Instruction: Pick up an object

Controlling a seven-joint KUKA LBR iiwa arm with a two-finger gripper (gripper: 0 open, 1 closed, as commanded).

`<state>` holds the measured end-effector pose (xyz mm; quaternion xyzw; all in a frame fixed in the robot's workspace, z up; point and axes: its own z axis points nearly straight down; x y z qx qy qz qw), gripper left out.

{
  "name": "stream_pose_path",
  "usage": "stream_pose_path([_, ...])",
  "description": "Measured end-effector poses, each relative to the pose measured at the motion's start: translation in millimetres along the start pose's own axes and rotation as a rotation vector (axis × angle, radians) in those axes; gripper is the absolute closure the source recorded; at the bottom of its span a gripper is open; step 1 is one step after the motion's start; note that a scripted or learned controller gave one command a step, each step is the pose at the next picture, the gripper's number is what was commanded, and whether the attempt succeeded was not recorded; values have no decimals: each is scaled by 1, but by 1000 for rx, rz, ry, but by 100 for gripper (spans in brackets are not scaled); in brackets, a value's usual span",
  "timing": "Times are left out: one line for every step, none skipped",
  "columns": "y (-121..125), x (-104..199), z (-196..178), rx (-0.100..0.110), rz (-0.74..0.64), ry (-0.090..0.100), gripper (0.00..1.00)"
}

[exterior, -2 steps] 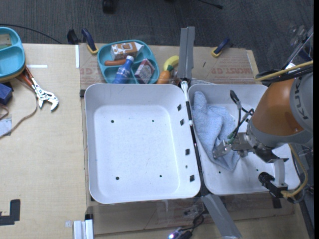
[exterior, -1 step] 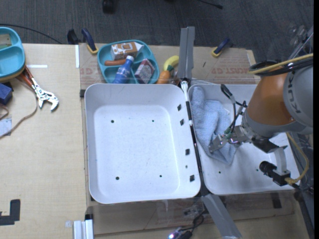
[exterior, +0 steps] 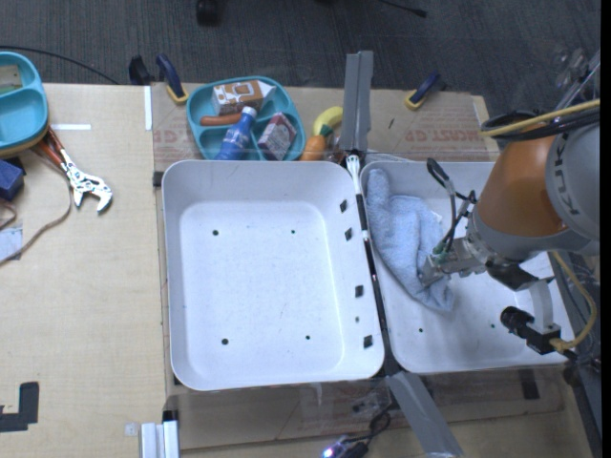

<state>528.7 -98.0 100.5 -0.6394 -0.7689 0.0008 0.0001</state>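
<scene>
Towelling of pale blue (exterior: 401, 241) is seen crumpled in the right bin (exterior: 458, 346), lying along that bin's left wall from the far corner down toward the middle of the floor, with one tail drooping at its near end. The gripper (exterior: 441, 267) is found low over the cloth's right edge, at or against the fabric; whether the pincer is open, closed or gripping the cloth cannot be told, since the wrist and cables hide it. The arm (exterior: 520, 198), grey with an orange band, is reached in from the right across the right bin's far right corner.

The left bin (exterior: 177, 284) is set touching the right one, with small dark marks scattered on its white floor. Beyond the left bin's far edge a teal divided tray (exterior: 202, 132) is placed on the bench (exterior: 76, 303), and in it a blue bottle (exterior: 234, 136), a small box (exterior: 239, 93) and a dark packet (exterior: 275, 139) are held. Just beside the tray's right end a yellow item like a banana (exterior: 327, 119) and an orange item (exterior: 314, 148) are seen. At the bench's far left corner a second teal tray (exterior: 19, 103) is cut by the frame edge, and near it an adjustable wrench (exterior: 81, 184) is laid. Blue-and-yellow clamps (exterior: 170, 77) are fixed at the bench's far edge.
</scene>
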Motion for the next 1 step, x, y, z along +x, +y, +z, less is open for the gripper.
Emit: stream_pose_path([60,30,-91,0,-31,0,100])
